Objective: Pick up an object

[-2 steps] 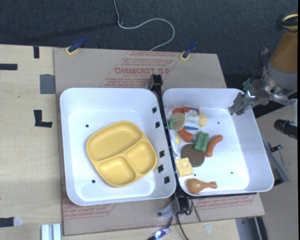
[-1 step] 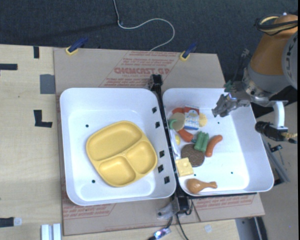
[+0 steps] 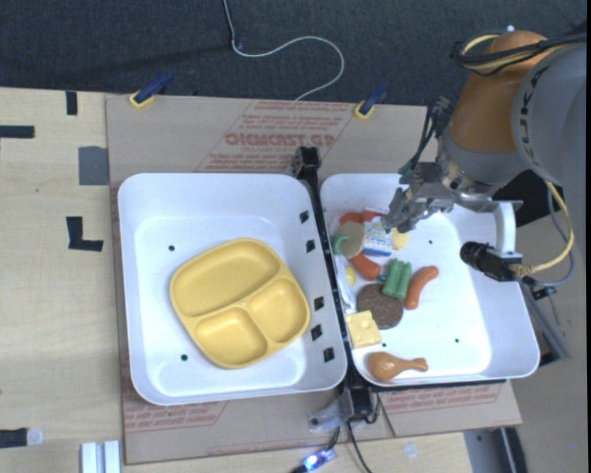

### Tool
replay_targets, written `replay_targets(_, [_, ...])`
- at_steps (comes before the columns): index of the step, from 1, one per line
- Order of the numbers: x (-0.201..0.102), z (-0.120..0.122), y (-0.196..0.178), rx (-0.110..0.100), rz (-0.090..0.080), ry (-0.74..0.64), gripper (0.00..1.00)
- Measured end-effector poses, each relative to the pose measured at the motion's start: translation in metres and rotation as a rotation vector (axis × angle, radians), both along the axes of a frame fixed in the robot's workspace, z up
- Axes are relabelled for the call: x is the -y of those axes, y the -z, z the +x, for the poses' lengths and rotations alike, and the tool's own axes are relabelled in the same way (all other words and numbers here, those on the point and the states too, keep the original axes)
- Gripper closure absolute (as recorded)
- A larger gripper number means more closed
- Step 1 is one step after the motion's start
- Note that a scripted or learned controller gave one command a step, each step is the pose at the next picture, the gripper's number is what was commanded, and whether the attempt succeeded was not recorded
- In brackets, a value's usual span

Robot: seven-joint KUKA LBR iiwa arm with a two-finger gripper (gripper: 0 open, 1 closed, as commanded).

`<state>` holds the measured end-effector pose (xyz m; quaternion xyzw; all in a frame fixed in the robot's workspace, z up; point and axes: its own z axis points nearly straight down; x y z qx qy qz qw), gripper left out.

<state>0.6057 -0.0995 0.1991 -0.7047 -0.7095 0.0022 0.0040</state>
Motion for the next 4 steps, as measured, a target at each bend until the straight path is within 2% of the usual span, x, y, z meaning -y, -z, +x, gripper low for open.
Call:
replay_targets(1, [-0.062, 0.004, -0.001, 0.001, -0.001, 0.000, 1.00])
replay_targets(2, [-0.115, 0.002, -0.019, 0.002, -0.001, 0.000, 1.00])
replay_targets(3, [-0.123, 0.011, -0.011, 0.001, -0.004, 0.004, 1.00])
replay_targets(4, [-0.127, 0.020, -0.028, 0.002, -0.003, 0.005, 1.00])
